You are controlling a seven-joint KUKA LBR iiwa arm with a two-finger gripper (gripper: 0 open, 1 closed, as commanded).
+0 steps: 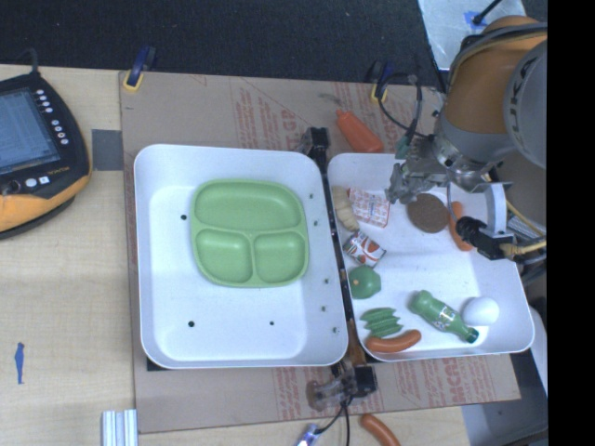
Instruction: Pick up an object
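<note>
- Nearest the camera, an orange sausage-like piece lay on the cardboard mat below the bins, next to the lower black clamp at the seam; it looked like a stray outside the work area.
- Left bin carried a green divided plate and nothing else, so I read it as the drop side.
- Right bin held the pick candidates: brown disc, red-and-white packet, small red-and-white can, green round fruit, green ridged piece, hot dog, green bottle with white egg touching its cap end, orange carrot-like piece by the right wall.
- Another orange carrot sat on the mat above the right bin, outside it.
- Gripper hung over the upper part of the right bin, just above-left of the brown disc and right of the packet. Can't tell whether it was spread or closed; nothing visibly pinched.
- Judgement: the arm was low over the cluttered end because that is where targets were densest; disc or packet looked the likeliest pick, not yet lifted.
- Mat had faint red printed text, unreadable. Packet and can printing too small to read.
- Teach pendant with lit screen sat on the counter at far left, screen text illegible.
</note>
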